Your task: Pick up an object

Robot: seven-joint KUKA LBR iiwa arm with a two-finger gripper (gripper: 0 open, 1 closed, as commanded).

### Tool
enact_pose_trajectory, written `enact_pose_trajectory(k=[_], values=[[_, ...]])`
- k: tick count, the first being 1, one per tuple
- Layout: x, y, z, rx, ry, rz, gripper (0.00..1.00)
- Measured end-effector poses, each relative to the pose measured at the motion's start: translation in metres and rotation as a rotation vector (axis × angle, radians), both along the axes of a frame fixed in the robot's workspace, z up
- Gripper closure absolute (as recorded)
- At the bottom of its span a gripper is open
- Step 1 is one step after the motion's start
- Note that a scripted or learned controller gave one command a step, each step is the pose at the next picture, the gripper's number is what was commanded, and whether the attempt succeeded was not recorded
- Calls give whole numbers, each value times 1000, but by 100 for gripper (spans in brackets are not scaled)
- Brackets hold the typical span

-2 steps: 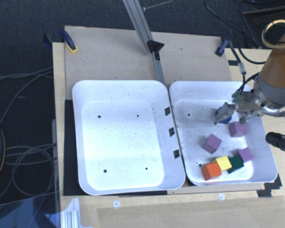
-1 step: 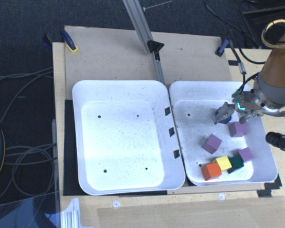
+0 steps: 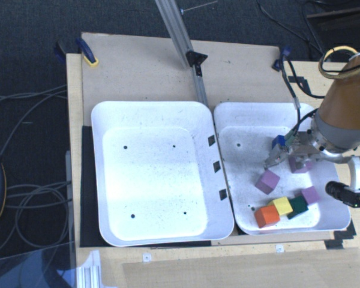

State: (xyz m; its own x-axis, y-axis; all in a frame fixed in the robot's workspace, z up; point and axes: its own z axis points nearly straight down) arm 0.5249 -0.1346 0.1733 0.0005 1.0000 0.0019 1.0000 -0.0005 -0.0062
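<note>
Risking a miss among crowded blocks

Hovering low in the right bin [image 3: 240, 215], the pincer [image 3: 286, 153] hung at the end of the grey arm with its orange band [image 3: 343, 104], and how far it was spread could not be told from above. A purple block [image 3: 299, 164] sat right under the wrist, partly hidden, and whether it was gripped or merely lying beside the tool was not clear. Another purple block [image 3: 267, 180] lay just nearer, tilted and apart from the rest. Further toward the near right corner sat a small purple block [image 3: 309, 194], and along the near rim a packed row: orange block [image 3: 267, 216], yellow block [image 3: 282, 206], green block [image 3: 298, 206], each touching the next.

My judgement was that the likeliest failure was a closing beside the hidden block instead of around it, pushing it along the floor. A tilted block could also roll off one face and slip out. Going for the packed row would have left little room between neighbours, so one might be knocked. The cable [image 3: 301, 122] near the wrist could snag. The left bin [image 3: 153, 116] lay well apart across the table [image 3: 144, 59].
</note>
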Motion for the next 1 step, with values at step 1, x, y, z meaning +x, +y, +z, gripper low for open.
enact_pose_trajectory(k=[1], values=[[-7,-7,-48,0,1,0,0]])
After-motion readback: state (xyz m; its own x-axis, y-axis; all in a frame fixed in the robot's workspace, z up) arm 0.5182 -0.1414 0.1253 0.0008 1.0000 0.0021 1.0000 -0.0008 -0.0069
